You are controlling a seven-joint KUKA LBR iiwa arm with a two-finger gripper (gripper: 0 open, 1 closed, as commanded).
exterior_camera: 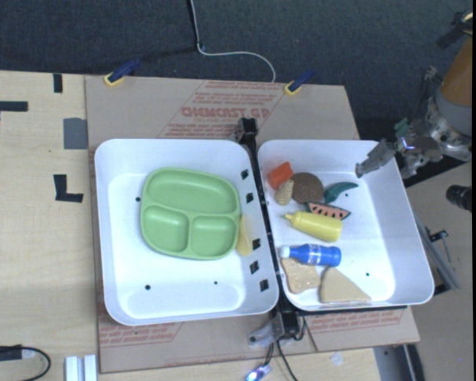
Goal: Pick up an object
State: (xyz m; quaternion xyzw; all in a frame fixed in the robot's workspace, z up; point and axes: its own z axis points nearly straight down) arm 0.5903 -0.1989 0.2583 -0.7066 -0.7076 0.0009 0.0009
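Camera view: the hand (pixel 374 162) hangs above the right bin's (pixel 408 236) far right rim; its opening state cannot be determined. Toy items lie in that bin, including a yellow bottle (pixel 313 225) and blue bottle (pixel 312 254).

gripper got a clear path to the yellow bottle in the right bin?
Probably yes. The gripper hovers over the right bin's upper right rim; the yellow bottle lies uncovered, though the watermelon slice touches it.
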